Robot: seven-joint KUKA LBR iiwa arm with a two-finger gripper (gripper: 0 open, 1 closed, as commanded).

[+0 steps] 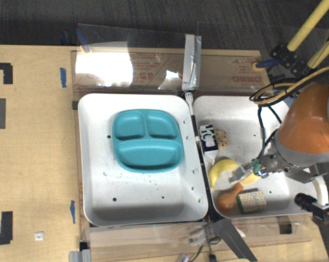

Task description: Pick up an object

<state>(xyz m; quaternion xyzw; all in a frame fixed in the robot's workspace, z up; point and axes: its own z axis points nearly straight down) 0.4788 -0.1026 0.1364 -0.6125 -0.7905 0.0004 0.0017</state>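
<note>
We see the pincer, finger state indeterminate, low in the right bin, the round yellow plastic fruit just left.

Teal divided plate in white left bin, yellow lemon, brown-handled brush, orange band on grey arm

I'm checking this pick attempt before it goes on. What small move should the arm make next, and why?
Probably a short descent onto the yellow object. The gripper sits beside it in the right bin, with the brown-handled brush close below, so a straight drop seems likeliest to reach one thing alone.
</note>
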